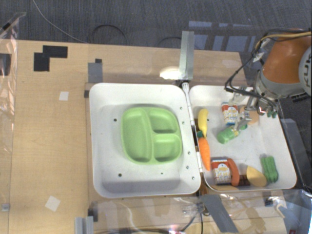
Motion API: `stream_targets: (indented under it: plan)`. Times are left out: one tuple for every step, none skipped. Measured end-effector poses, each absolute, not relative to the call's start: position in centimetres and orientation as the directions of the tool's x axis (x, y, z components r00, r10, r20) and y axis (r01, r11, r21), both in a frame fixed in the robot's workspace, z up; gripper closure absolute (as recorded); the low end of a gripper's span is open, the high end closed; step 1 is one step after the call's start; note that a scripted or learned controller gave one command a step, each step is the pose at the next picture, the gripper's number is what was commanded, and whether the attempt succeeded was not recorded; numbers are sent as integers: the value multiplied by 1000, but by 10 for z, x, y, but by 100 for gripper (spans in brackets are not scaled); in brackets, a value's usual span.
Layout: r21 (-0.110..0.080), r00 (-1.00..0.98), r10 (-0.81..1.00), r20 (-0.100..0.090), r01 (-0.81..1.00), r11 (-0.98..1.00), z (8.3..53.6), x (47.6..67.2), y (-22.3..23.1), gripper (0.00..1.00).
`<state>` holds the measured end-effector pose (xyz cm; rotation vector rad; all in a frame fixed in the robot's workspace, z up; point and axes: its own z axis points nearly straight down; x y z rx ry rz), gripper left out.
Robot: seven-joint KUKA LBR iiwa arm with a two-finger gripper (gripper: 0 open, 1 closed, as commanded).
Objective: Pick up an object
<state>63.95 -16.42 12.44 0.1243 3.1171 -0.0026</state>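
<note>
A green cylinder (227,135) lies in the right-hand bin (287,160), its long axis slanting up toward the right, just below-left of the robot's jaws (243,122); whether they stand apart or closed cannot be told. A small carton (230,114) sits beside them.

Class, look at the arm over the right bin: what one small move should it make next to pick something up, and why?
Probably a short descent: the end effector hangs just above the green cylinder in the right bin, nearly in line with it. A milk carton crowds close beside it, so it should go slowly.
</note>
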Motion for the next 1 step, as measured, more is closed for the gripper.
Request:
stream_targets:
  plan:
    - [1,-998,67,4,67,998,88,667,-134,0]
